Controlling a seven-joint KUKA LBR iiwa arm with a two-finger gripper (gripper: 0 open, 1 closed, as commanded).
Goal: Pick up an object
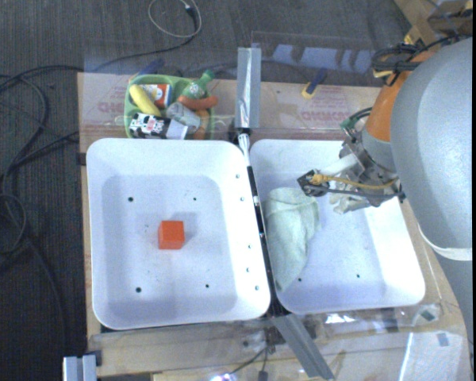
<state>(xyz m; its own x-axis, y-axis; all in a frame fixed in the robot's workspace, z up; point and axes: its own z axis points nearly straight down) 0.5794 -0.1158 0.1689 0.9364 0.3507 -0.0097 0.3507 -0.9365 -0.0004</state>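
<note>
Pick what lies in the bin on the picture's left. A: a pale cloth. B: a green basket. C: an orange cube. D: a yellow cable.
C: the orange cube sits on the floor of the left-hand bin, while the pale cloth lies in the right-hand bin.

The grey arm (440, 141) reaches in from the right, gripper (347, 203) leading.
</note>
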